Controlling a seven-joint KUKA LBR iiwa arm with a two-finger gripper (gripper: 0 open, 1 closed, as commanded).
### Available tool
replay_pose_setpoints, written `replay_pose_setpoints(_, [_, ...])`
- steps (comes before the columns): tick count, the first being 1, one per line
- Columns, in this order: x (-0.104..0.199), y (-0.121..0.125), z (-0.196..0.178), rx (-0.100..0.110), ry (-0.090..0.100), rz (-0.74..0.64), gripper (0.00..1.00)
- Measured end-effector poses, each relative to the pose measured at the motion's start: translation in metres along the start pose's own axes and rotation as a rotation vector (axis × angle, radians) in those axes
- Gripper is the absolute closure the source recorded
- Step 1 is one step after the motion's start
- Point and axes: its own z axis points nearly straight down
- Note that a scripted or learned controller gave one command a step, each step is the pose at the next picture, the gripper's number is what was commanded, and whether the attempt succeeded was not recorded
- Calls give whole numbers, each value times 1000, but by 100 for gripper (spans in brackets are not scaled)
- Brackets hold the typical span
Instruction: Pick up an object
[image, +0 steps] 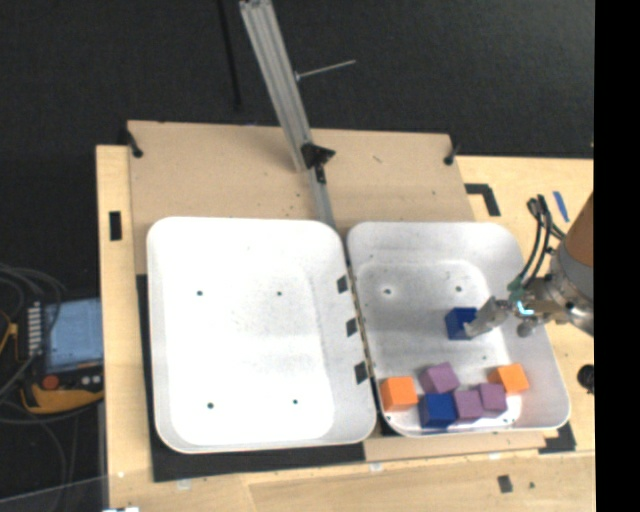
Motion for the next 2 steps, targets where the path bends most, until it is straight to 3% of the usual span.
replay_pose_setpoints(1, [0,1,-2,-6,-2,1,0])
replay_pose_setpoints(2, [2,1,60,0,-2,3,0])
